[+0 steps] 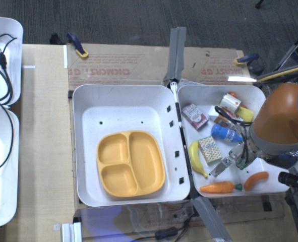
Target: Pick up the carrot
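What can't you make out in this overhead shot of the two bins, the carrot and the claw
- Claw: small and cluttered in the camera view; its grip state is unreadable.
- Blue bottle: its right end is hidden behind the arm.
- Small box: print too small to read.
- Right bin: its right side is covered by the arm.
- Carrot: fully seen; whether it touches the bin's near wall is unclear.

Dark grey carpet floor (138, 9) ran along the top. Light wood tabletop (43, 135) carried brown cardboard (118, 67) held by blue clamps (77, 45). White tubs (2, 59) with black cables (0, 84) sat at left.
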Robot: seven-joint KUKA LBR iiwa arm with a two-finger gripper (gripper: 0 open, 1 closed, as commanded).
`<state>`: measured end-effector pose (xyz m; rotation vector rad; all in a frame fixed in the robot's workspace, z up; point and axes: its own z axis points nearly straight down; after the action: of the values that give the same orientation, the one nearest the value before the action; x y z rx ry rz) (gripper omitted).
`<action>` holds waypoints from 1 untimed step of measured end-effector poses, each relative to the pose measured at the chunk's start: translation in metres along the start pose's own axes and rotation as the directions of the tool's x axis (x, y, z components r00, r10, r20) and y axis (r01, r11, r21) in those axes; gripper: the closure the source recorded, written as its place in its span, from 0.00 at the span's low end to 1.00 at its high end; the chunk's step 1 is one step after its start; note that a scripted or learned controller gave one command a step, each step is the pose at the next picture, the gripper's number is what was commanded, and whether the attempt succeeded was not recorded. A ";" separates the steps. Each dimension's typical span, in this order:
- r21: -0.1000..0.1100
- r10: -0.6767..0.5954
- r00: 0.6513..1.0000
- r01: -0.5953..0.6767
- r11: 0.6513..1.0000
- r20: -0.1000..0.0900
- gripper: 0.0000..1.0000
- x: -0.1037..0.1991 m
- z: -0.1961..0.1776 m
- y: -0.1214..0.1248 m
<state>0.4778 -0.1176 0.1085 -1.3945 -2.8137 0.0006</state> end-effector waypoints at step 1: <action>-0.001 -0.267 0.964 0.267 0.964 0.002 0.00 -0.002 0.017 -0.001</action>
<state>0.4779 -0.1200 0.0916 -1.0029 -2.9784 -0.0004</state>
